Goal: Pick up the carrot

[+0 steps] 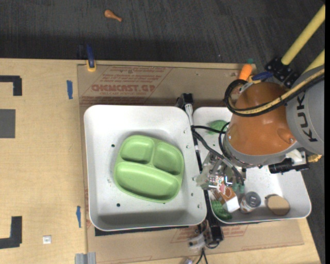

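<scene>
1. The arm (260, 126) comes in from the right of the frame. Its orange wrist hangs over the right bin (304, 203), and the tool end hangs low over that bin's lower left part, just beside the wall it shares with the left bin (98, 165).
2. Jaws: the tool end is a tangle of metal and wiring seen from above, so I cannot tell whether the jaws are spread or pressed together. Nothing can be made out between them.
3. Below and to the right of the tool end, the right bin holds a red-and-white packet (227, 194), a small tin (251, 201) and a brown round piece (278, 205). A green item (218, 125) peeks out at the wrist's upper left.
4. The left bin holds a green divided plate (149, 167), lying flat near its middle.
5. Carrot: the one thing that reads as the carrot (112, 15) is a small orange tapered piece at the upper left of the frame. It lies on the dark floor (206, 26) beyond the far edge of the surface (41, 154), outside both bins. It is too small to be sure of.
6. The deciding relation: if that is the carrot, it lies well apart from the jaws, up and to the left across the whole left bin. Its long axis runs roughly left to right, tilting slightly down to the right, with the thicker end on the left.
7. Judgement: the pick has not begun. A grasp would need a long reach to the upper left, with the jaws closing across that axis, and the spot may be beyond the arm's reach.
</scene>
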`<state>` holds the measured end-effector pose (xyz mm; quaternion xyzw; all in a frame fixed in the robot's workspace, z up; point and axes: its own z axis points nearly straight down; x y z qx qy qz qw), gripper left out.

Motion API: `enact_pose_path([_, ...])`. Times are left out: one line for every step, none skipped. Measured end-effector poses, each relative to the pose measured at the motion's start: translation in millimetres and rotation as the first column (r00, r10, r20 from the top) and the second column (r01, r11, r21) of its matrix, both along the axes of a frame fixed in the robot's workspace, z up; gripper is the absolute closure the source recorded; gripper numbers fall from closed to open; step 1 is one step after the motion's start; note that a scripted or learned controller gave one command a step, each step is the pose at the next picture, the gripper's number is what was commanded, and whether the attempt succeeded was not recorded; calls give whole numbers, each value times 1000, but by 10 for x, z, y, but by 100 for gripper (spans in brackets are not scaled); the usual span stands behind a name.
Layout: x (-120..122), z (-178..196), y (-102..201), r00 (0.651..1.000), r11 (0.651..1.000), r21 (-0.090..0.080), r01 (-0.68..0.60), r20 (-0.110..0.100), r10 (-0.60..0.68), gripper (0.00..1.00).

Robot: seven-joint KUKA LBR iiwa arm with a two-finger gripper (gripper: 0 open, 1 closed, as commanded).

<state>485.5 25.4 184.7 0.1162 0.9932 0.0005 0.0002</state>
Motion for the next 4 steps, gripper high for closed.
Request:
enact_pose_path([-58, 2, 481, 962, 962, 0, -272, 1, 272, 100])
enact_pose_path([492, 406, -207, 736, 736, -4, -677, 6, 677, 100])
enact_pose_path([430, 4, -521, 329, 329, -1, -944, 1, 944, 100])
enact_pose_path([1102, 9, 326, 523, 523, -5, -852, 7, 852, 100])
